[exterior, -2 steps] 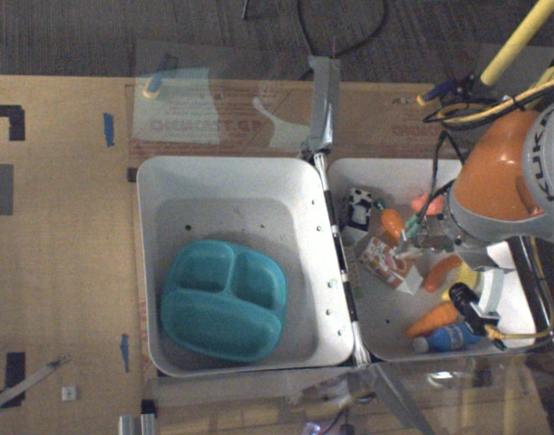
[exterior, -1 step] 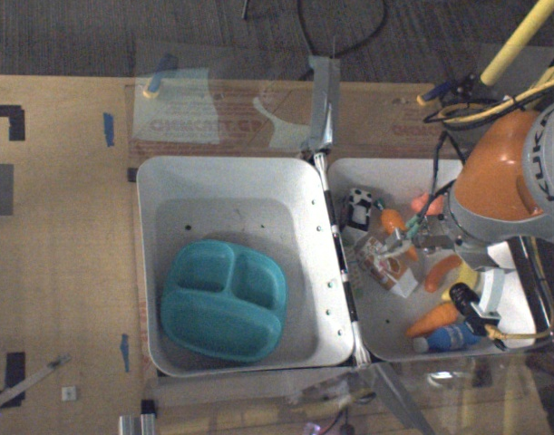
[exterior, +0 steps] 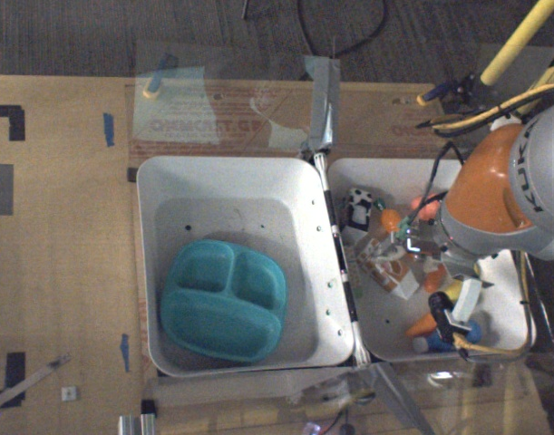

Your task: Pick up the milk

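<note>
I see the left bin (exterior: 159,188) holding a teal divided plate (exterior: 224,300). In the right bin (exterior: 508,320), the milk (exterior: 357,208), probably that cow-patterned carton, lies upper left among clutter, left of the jaws; whether they're open I can't tell.

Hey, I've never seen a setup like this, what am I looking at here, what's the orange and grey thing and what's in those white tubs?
The picture comes from one camera fixed above a workbench, looking down. The orange and grey thing is a robot arm reaching in from the right. Two shallow white bins sit side by side. The left bin holds a teal divided plate. The right bin holds a jumble of small toy groceries, among them a brown and white carton, probably the milk it should pick up, and a black and white item. The arm hangs over that pile; I cannot tell whether it holds anything.
</note>
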Robot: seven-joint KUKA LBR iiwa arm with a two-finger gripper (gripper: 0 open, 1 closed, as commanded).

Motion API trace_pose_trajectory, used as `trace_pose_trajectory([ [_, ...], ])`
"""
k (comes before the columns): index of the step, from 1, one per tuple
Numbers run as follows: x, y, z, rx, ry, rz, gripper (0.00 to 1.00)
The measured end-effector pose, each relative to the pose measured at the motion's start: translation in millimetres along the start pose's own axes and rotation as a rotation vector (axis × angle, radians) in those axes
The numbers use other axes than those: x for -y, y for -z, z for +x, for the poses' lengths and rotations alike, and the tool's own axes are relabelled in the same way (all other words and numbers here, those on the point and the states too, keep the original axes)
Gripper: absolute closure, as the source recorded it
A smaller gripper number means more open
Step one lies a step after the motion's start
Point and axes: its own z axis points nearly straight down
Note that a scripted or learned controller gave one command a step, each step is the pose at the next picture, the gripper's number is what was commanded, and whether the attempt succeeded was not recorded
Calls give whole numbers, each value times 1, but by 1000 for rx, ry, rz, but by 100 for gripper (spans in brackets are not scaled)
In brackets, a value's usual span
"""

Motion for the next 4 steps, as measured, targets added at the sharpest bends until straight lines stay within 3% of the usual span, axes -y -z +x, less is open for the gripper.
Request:
trace_pose_trajectory([
  [1,10,1,1,8,41,-12,0],
  [2,17,1,1,4,-58,-9,0],
  [3,13,15,3,-2,-58,-17,100],
  [4,13,15,2,-1,-58,-16,0],
])
